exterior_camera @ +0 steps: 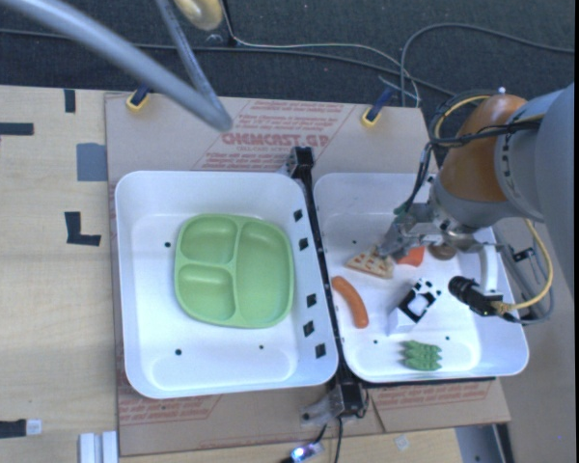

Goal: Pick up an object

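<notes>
While I read the right bin [502, 355] near to far: green piece [422, 356], sausage [350, 300], cracker [371, 262], then gripper [412, 242] low over an orange piece [413, 255]; grip state I cannot tell. I'd centre it first.

Bright, even overhead light glares off the white bins [135, 287]; the top foreground is blurred.
</notes>
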{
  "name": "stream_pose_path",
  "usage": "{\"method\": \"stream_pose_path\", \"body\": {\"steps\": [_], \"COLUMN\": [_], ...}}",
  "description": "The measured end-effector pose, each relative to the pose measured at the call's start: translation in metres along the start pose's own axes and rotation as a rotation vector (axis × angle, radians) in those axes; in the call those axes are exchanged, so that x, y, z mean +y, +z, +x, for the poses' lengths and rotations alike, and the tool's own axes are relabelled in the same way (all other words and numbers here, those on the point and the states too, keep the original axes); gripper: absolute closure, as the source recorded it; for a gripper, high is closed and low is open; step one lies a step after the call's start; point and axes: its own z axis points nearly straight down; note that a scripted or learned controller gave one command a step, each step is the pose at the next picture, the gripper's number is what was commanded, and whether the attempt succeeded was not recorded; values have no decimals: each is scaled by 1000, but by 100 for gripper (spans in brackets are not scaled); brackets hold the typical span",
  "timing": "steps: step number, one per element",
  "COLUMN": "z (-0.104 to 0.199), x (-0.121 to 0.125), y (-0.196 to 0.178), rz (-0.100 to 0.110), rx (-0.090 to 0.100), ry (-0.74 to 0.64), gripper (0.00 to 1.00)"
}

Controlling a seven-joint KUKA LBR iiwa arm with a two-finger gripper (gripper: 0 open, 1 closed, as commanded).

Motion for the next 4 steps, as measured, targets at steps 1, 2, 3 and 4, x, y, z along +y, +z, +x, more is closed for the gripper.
{"method": "stream_pose_path", "body": {"steps": [1,2,3,4], "z": [-1,5,5,55], "x": [5,6,6,-6], "y": [-42,-105,-116,-126], "rz": [19,15,20,21], "rx": [5,4,5,7], "ry": [0,-1,0,-5], "gripper": [100,100,100,100]}}
